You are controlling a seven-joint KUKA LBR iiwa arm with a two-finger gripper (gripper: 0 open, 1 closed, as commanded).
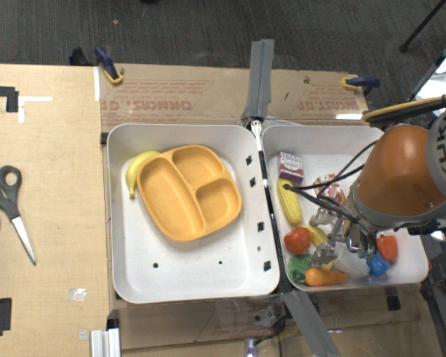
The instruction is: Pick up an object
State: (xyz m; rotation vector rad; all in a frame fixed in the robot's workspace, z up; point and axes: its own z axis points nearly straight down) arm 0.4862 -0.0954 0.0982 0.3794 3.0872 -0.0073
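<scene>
While scissors (pixel 13 207) lie on the tabletop (pixel 44 274), a yellow plate (pixel 187 192) and banana (pixel 137 168) fill the left bin (pixel 186 288); right bin (pixel 342 136) holds corn (pixel 290 201), a tomato (pixel 298 239), and the claw (pixel 333 250), grip unclear.

Right bin (pixel 401 280) is jammed up front: tomato (pixel 297 239), corn cob (pixel 289 201), orange carrot (pixel 324 277), blue bits (pixel 377 265) all crowd around the gripper (pixel 334 245). Back strip is open-ish. Left bin (pixel 134 274) has bare floor around the divided plate (pixel 189 192), mostly the front.
</scene>
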